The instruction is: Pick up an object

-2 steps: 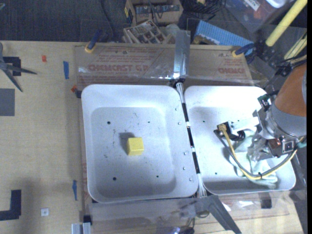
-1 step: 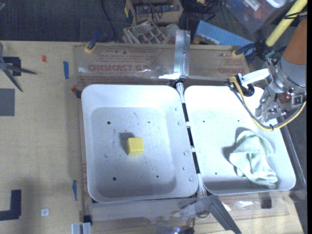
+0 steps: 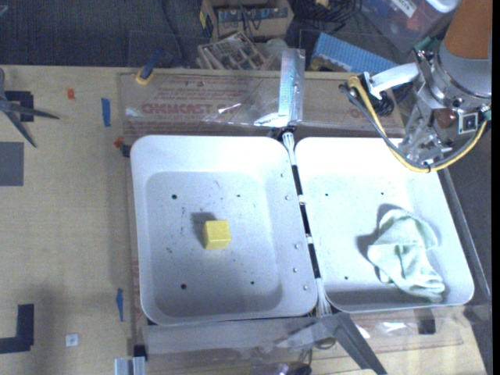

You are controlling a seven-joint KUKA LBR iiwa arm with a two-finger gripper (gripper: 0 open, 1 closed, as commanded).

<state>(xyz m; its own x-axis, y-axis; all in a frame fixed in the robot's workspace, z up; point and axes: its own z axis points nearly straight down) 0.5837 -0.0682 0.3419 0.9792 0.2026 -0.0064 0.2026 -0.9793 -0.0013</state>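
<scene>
Cloth (image 3: 405, 256) near the right bin (image 3: 344, 287)'s front edge looks soft; we'd pinch a raised fold. Gripper (image 3: 419, 143): state, we cannot tell.

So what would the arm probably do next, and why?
Probably swing inward and come down over the crumpled white cloth, the nearest thing to grab. The gripper sits high at the far right edge of the right bin, above nothing, while the yellow block lies across in the left bin.
</scene>
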